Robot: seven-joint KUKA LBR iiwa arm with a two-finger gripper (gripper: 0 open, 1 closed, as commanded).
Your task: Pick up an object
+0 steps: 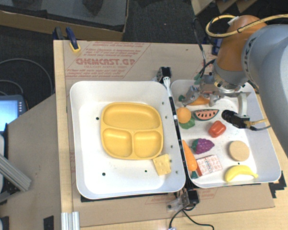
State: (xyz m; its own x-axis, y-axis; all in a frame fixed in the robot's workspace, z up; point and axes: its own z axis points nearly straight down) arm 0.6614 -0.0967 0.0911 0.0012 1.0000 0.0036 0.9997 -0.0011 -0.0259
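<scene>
Gripper low over right bin far corner

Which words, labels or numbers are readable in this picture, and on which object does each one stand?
"CHEMCAST GP": large red print on the brown sheet under the two white bins.
Smaller red lines above and below that name on the same sheet: too blurred to read.
Red and white packet in the right bin: it carries print, too small to read.
</scene>
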